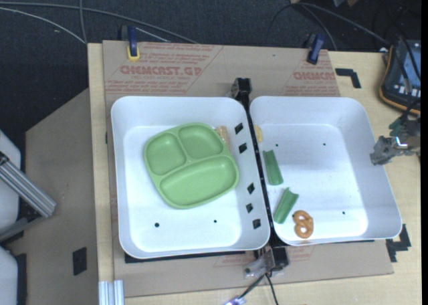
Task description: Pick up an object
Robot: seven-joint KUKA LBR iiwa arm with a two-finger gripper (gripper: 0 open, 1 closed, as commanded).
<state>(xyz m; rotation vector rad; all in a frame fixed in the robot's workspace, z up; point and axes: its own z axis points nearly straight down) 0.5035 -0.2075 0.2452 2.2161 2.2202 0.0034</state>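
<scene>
The right bin [348,120] holds two green stick-shaped pieces, one [272,166] near its left wall and one [285,204] below it, tilted. An orange-brown pretzel [303,223] lies near that bin's front edge. A green divided plate [191,164] lies in the left bin [134,223], with a small tan piece [221,136] at its upper right rim. My gripper [384,150] shows as a small grey shape at the right bin's right rim, far from all the pieces, with nothing seen in it.
A black divider with clips [251,163] runs between the bins. A small yellowish bit [258,134] lies by the right bin's left wall. Blue clamps [133,41] [315,46] hold the cardboard sheet at the back. A dark device [404,76] sits at the far right.
</scene>
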